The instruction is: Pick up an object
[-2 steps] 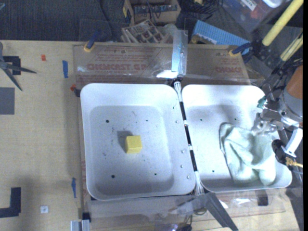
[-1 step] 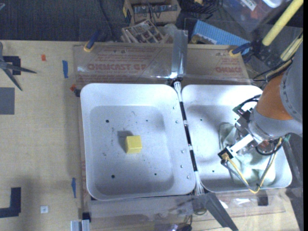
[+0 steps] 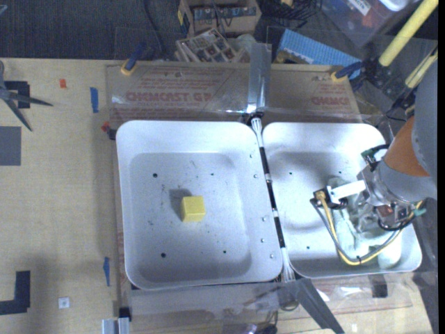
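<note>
A small yellow cube [image 3: 193, 208] lies near the middle of the left white bin [image 3: 139, 152]. My gripper [image 3: 356, 223] is low over the floor of the right white bin [image 3: 299, 152], in its right half, far from the cube. The grey arm with its orange band [image 3: 402, 155] comes in from the right edge. A yellow cable [image 3: 341, 248] loops below the wrist. A pale rounded shape [image 3: 391, 257] sits near the right bin's front right corner, just beside the gripper; I cannot make out what it is.
A raised divider [image 3: 268, 193] separates the two bins. Clear plastic sheeting and cardboard [image 3: 208, 92] lie behind the bins. The wooden bench [image 3: 55, 186] stretches to the left, with blue tape marks and dark tools at its left edge.
</note>
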Robot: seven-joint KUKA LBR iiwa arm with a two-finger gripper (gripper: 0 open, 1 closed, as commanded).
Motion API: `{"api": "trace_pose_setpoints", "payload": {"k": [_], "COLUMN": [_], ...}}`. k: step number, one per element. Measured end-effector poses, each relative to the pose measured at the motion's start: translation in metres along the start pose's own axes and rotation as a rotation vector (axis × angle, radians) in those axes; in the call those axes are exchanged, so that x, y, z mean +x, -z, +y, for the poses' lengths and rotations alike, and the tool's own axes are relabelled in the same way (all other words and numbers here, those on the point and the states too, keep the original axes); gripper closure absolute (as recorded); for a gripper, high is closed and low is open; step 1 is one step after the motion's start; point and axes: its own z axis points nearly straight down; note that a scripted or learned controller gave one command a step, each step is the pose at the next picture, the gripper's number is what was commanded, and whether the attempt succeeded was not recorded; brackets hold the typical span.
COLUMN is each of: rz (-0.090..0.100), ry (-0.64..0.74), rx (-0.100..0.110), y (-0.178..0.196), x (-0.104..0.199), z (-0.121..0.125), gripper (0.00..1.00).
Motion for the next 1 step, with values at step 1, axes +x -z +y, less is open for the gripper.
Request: {"api": "trace_pose_setpoints", "payload": {"k": [1], "rz": [-0.013], "ry": [-0.03], "rx": [0.002], "y": [0.0942], "x": [0.0122], "z": [0.0211], "gripper": [1.0]}}
